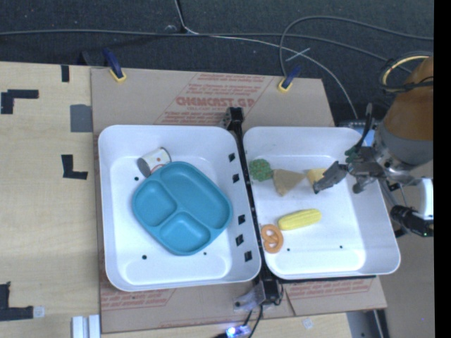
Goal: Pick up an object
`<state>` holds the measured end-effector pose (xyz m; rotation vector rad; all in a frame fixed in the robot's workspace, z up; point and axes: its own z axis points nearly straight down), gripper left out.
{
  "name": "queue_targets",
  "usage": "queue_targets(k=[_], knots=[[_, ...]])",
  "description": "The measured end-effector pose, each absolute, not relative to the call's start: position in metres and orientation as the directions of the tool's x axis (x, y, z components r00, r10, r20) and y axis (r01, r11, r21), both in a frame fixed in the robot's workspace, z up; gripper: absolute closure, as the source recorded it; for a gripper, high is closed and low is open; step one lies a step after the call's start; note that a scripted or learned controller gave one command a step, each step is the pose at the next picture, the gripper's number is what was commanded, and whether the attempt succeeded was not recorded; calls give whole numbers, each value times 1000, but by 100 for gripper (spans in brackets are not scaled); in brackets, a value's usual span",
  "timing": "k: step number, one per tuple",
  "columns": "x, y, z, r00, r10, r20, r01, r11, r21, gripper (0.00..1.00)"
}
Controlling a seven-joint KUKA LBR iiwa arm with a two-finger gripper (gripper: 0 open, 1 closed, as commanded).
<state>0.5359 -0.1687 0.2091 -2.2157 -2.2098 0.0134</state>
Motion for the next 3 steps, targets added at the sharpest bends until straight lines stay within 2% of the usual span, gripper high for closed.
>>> queue_targets(k=[1,3], knots=[[539,-168,216,-1,1000,0,1000,1,-2,0],[539,-163,129,-1,1000,0,1000,1,-6,0]])
